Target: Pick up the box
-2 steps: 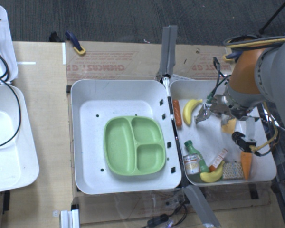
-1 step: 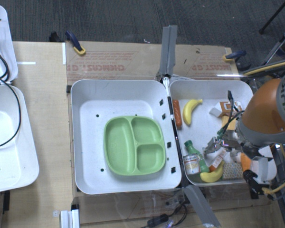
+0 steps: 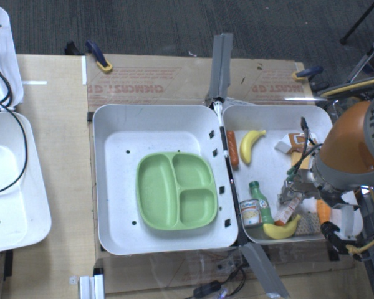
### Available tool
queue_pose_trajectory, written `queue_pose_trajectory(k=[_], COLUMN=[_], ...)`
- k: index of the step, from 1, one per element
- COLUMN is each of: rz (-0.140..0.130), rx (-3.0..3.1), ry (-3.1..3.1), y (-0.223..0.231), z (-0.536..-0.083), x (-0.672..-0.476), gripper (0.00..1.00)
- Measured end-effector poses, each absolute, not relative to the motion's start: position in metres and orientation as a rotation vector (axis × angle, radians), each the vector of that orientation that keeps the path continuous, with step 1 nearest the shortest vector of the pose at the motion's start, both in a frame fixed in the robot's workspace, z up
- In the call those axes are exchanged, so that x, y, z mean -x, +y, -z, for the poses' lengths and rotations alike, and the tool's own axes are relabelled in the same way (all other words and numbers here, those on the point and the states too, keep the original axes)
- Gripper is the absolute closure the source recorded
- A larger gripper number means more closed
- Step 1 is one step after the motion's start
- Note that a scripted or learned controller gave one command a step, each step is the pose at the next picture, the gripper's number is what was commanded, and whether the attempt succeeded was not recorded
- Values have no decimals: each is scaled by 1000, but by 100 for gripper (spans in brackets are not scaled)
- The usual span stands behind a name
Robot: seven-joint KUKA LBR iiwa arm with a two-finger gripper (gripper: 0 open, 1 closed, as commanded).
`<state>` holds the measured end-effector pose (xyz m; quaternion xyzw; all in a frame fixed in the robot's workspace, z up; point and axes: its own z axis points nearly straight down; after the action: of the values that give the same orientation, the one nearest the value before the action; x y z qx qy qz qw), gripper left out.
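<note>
Box (image 3: pixel 296 143) sits near right bin's (image 3: pixel 271 112) far wall; gripper (image 3: pixel 291 195) state unclear.

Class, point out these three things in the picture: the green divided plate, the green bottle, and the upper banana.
green divided plate (image 3: pixel 176 190), camera view, on its central ridge.
green bottle (image 3: pixel 260 203), camera view, on its body.
upper banana (image 3: pixel 250 143), camera view, mid-curve.

My bench (image 3: pixel 50 73) holds two white bins: left bin (image 3: pixel 106 167), right bin (image 3: pixel 271 112) touching beside it.
</note>
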<state>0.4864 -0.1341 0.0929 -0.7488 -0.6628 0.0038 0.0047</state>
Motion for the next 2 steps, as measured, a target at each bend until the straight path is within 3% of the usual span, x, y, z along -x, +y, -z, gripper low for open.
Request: queue_pose_trajectory(k=[1,2], rz=[-9,-20], rx=[2368,2364], ry=[-2059,-2057], y=[-160,-161], z=[-223,-228], x=[-483,-484], gripper=[100,100])
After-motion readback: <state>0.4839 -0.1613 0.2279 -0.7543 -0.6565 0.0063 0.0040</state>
